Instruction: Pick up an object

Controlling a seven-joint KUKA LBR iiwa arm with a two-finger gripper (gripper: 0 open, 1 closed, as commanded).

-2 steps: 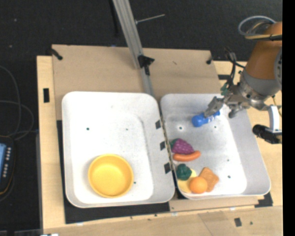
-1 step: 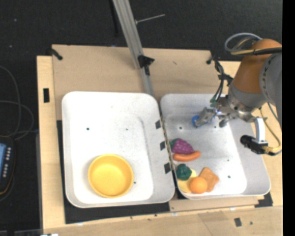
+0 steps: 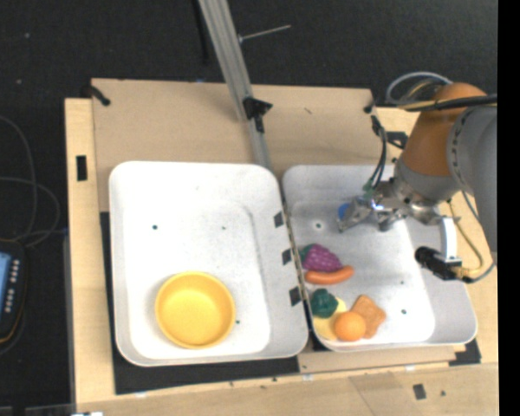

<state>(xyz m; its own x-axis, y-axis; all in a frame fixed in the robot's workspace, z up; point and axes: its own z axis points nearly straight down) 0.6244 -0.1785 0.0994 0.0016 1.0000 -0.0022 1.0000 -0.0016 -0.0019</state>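
From the overhead camera, the gripper (image 3: 364,212) is hanging over the far part of the right bin (image 3: 416,315), and whether it is clenched or released I cannot tell. The likely targets are lying well apart from it, toward the bin's near left: purple grapes (image 3: 320,257) touching an orange carrot (image 3: 329,276), then a green piece (image 3: 323,302), an orange ball (image 3: 350,327) and a tan piece (image 3: 370,311) (crowded together). A clean pick is probably needing one item singled out, perhaps the tan piece on the cluster's right. The arm (image 3: 433,150) is reaching in from the right, wrist bending down. A yellow bowl (image 3: 195,308) is sitting in the left bin (image 3: 191,198).
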